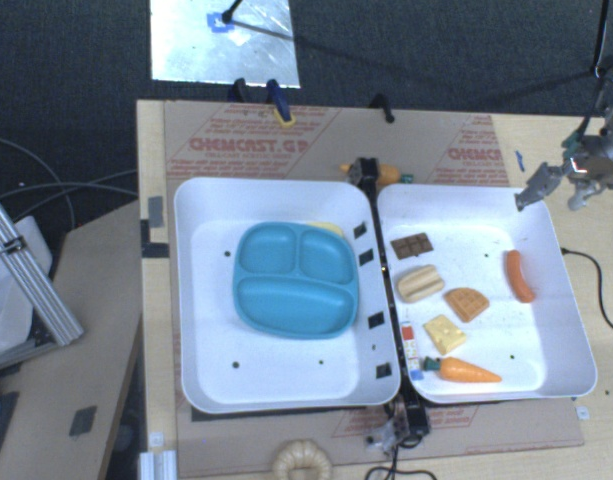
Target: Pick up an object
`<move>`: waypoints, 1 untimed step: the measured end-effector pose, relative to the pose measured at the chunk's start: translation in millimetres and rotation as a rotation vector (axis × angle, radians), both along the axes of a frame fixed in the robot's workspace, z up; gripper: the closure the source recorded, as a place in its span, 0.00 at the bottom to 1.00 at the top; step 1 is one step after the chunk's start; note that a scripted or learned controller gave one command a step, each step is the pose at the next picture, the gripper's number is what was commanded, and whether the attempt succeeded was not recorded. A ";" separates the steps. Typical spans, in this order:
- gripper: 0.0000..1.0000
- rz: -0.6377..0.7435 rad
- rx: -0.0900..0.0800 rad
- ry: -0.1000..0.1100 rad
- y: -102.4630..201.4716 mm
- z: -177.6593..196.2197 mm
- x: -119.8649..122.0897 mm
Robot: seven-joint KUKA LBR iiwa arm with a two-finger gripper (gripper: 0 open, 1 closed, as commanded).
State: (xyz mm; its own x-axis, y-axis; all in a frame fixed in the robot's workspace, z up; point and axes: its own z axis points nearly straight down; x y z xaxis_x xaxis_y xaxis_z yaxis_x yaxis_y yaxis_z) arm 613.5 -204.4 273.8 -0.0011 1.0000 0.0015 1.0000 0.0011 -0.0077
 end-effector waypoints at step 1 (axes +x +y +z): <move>0.00 0.003 -0.002 -0.010 0.5 6.3 2.1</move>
